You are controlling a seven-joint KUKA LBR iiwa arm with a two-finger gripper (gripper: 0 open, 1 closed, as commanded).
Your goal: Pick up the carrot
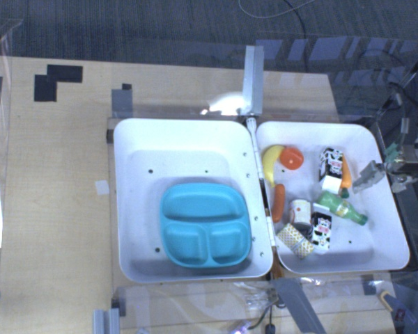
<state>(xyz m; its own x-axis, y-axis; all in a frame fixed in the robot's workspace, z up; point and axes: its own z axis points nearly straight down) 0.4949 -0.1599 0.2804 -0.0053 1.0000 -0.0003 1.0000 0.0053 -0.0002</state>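
Right now the carrot (345,175) lies in the right bin (376,256), toward three o'clock of that bin's centre, a slim orange sliver pressed against the right side of a black-and-white carton (331,168). Just at six o'clock of it lies a green bottle (342,209), tilted, its cap end pointing toward four o'clock. The gripper (373,175) sits near the bin's three o'clock rim, beside the carrot but apart from it, and whether its fingers are spread or pressed together I cannot tell from this slant.

A good approach, I judge, would come down over the carrot with the fingers across its narrow width, clear of the carton and bottle. Since the carrot touches the carton, one finger may have little room on that side; nudging the carton or catching both is the likely fault. The blue tray (205,223) in the left bin (136,179) is well apart and no concern.
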